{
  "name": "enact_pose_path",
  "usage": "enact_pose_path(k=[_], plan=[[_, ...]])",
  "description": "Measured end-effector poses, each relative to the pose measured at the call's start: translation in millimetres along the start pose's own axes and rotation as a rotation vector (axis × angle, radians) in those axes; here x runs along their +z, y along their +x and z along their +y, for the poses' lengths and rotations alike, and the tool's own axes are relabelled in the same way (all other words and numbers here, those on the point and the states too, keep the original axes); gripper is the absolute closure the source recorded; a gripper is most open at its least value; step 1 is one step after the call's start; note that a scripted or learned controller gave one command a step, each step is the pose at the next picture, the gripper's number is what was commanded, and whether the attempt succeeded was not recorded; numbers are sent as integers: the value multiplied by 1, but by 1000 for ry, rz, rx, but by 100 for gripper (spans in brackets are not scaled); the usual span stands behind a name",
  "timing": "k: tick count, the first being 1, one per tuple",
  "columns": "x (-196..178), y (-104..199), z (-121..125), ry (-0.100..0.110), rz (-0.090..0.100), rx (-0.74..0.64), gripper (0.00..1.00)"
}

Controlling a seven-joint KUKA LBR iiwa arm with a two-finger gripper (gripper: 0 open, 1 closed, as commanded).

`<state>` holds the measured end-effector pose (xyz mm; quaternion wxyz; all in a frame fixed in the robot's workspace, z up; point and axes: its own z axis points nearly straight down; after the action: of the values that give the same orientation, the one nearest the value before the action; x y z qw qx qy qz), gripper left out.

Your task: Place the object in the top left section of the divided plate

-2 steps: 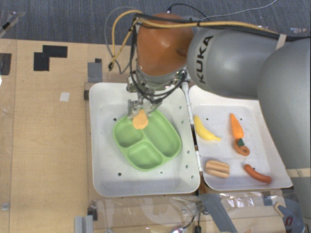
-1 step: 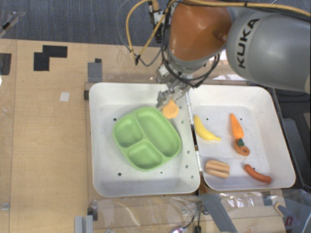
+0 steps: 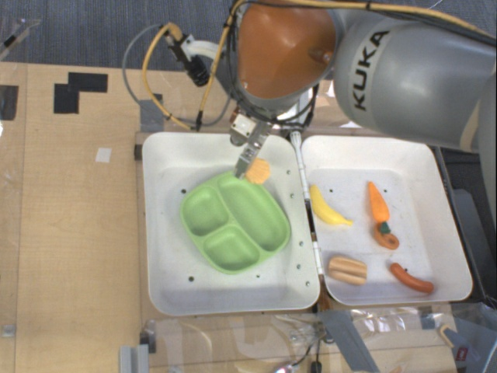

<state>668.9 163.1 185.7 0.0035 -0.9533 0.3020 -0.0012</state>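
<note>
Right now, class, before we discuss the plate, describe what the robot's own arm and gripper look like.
The arm is bulky, rounded and grey, with KUKA in black capital letters on its side. An orange band wraps the section above the wrist. Yellow and black cables loop from the wrist area. The gripper is small, metallic and slim compared with the arm.

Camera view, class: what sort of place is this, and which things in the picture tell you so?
Most likely a robotics lab test bench, not a kitchen. A KUKA arm with loose cabling works over two white bins; the food, such as the banana and carrot, looks like plastic toys beside a green divided plate.
</note>
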Motion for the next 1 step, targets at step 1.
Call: enact_pose_path(k=[1], plan=[[5, -32, -44, -1, -2, -412, 100]])
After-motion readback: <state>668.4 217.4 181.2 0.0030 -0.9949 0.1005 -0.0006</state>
